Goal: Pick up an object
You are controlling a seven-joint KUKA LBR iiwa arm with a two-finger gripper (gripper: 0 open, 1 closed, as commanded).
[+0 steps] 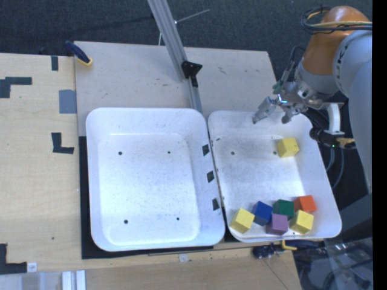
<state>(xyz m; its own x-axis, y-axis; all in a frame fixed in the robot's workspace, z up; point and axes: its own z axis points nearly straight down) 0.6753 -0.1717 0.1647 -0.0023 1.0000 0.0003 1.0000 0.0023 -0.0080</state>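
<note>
The pincer (274, 113) hangs over the upper edge of the right bin (242, 162), right of the frame's centre, with its two fingers spread wide and nothing between them. The left fingertip (259, 117) points down toward the bin's upper wall; the other finger is partly lost against the grey wrist parts behind it. The arm (338, 41) enters from the upper right, its orange band cut off by the frame's top edge, and dark cables run down along the bin's right side.

A yellow block (287, 147) lies alone in the upper right part of the right bin, below the pincer and apart from it. Along the bin's lower edge sits a tight cluster: a yellow block (243, 220), a blue block (262, 212), a green block (283, 208), a purple block (279, 223), an orange block (305, 203) and another yellow block (303, 222). They crowd and partly cover each other, so their full shapes are hard to judge.

The left bin (145, 174) lies beside it on the surface (36, 162). A slanted metal bar (172, 35) crosses the upper middle of the frame, its top cut off.
</note>
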